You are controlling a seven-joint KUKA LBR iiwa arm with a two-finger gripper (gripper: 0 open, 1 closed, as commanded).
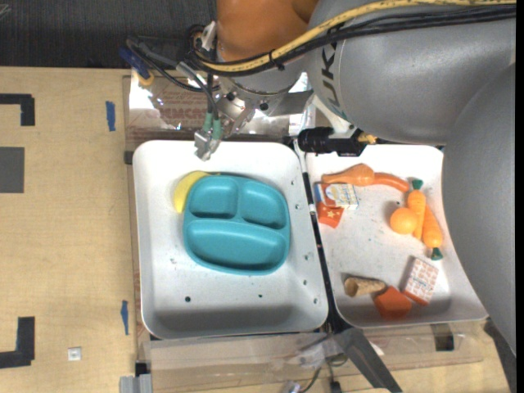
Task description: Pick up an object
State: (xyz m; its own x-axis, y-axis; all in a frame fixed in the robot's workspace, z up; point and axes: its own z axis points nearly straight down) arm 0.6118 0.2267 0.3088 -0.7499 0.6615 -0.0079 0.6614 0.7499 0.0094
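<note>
Objects to pick lie in both bins, and none is in the end effector. Going left to right: the counter (pixel 57 219) shows bare tan board with black corner marks and bits of blue tape. The left bin (pixel 164 301) holds a teal tray (pixel 237 223) with three compartments, lying flat toward the far side, and a yellow piece (pixel 187 185) pokes out from under its far left corner, mostly hidden. The end effector (pixel 208 144) hangs just over the far rim of this bin, near the yellow piece, its tips close together with nothing between them.

The right bin (pixel 458 301) carries the small things: a small carton (pixel 339 195) and a red piece (pixel 329 215) on its left side, an orange curved toy (pixel 368 175) at the far side, an orange ball (pixel 403 221) touching a carrot (pixel 426 219), then near the front a brown lump (pixel 363 286), an orange block (pixel 393 303) and a patterned box (pixel 421 280).

The step in hand looks like the approach: a target has yet to be reached. Next the tips must spread, move toward the near side over the yellow piece or tray edge, drop, and close. The tray is wide and smooth, so its rim seems the only likely grip.
</note>
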